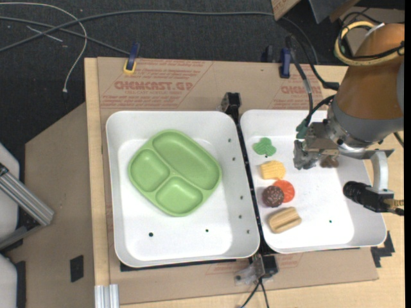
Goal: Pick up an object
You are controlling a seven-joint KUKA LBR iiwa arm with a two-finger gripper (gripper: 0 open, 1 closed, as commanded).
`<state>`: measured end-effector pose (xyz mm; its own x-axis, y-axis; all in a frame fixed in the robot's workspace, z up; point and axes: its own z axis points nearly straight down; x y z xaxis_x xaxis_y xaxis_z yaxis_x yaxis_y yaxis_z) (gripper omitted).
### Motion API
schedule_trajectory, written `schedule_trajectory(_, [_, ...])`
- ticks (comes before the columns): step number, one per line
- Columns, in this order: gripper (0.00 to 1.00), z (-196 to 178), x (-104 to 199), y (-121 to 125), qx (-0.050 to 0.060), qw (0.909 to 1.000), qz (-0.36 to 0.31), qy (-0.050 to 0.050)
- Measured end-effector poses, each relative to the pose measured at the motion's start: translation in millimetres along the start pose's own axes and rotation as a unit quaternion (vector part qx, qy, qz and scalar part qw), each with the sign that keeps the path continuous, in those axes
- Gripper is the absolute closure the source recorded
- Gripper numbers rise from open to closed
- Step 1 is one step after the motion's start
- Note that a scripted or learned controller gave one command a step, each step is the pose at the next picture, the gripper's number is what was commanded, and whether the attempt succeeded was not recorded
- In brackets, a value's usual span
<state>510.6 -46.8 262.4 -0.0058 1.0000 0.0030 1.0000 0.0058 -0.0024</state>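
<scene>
1. Fingers of the gripper (307,162) point down over the right bin (340,226); whether they are spread or pressed together I cannot tell, since the wrist housing and shadow blur them. Nothing shows between them.
2. Just left of the gripper, in the right bin, lie the candidate objects in a rough column along the bin's left wall: a green leafy piece (264,147) at the top, a yellow corn-like piece (273,169) below it, a dark brown round piece (273,196) touching a red-orange piece (285,189), and a tan bread-like piece (284,219) lowest.
3. All five rest on the bin floor, apart from the gripper; none looks lifted or tilted.
4. Across the divider, the left bin (128,236) holds a green compartment plate (174,171).
5. Judged from this, the pick is not yet done: the gripper sits low beside the corn piece, so closing on something and lifting are both left.
</scene>
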Motion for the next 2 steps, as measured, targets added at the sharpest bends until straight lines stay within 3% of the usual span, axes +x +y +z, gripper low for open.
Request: schedule_trajectory(2, [1.00, 4, 96, 2, 0.000, 1.0000, 0.000, 0.000])
